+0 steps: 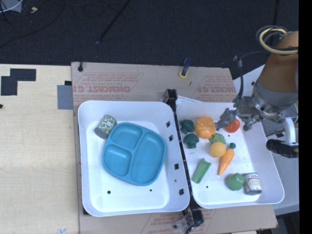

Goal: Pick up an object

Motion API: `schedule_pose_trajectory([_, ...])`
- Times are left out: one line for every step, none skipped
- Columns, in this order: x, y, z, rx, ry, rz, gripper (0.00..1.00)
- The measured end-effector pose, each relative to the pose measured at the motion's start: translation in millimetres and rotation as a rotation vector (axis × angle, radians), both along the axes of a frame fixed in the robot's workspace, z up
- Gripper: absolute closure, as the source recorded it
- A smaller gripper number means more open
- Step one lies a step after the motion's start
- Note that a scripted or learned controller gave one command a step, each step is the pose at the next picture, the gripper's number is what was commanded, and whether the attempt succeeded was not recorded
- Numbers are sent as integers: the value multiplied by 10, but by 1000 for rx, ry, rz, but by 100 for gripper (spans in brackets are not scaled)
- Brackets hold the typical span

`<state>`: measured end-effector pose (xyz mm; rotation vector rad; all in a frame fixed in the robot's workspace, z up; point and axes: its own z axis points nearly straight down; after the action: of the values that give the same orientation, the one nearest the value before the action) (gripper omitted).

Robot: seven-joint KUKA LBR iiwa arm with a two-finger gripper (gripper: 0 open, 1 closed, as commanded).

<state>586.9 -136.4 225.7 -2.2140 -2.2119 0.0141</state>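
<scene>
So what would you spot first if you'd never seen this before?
Probably the big blue plate in the left bin, with a small can beside it. Then the bright toy food in the right bin: an orange pepper, a carrot, and the hand by a red tomato.

Arm [280,72] enters at right edge of frame, wrist angled down-left. Gripper [234,120] at centre right, low; finger state not discernible.

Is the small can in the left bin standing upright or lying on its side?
Lying on its side. The small can shows its printed side wall from above and leans against the blue plate near the left bin's upper left corner.
</scene>
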Motion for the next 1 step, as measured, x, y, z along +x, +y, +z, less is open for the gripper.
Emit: schedule_pose_trajectory([26, -1, 74, -2, -14, 2, 0])
